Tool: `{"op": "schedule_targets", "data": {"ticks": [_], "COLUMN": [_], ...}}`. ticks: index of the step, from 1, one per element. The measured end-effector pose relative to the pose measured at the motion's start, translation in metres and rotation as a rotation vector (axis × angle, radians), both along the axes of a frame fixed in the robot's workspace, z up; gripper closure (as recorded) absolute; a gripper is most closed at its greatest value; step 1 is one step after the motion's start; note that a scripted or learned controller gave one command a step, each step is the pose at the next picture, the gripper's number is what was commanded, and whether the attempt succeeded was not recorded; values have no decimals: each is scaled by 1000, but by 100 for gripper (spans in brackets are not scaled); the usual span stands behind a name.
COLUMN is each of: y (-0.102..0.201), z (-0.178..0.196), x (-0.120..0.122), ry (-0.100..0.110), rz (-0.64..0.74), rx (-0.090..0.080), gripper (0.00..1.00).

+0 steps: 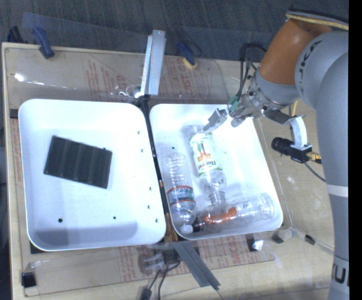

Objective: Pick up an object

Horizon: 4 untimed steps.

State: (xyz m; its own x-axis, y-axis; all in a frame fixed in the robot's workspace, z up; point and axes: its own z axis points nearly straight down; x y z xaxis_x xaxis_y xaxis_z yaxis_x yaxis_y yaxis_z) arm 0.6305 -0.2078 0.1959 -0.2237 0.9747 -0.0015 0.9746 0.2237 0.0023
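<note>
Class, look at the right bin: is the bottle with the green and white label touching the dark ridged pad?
Apart. The camera view shows the labelled bottle in the right bin and the dark pad in the left bin, with both bin walls between them.
</note>
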Motion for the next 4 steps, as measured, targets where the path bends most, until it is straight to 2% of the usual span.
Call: {"op": "schedule_targets", "data": {"ticks": [1, 2, 3, 4], "y": [19, -1, 32, -3], "z": [17, -104, -101, -3], "x": [3, -8, -63, -33], "ry": [3, 4, -1, 2], "rz": [-28, 37, 59, 324], "rx": [0, 1, -10, -1], "gripper": [0, 0, 0, 0]}}
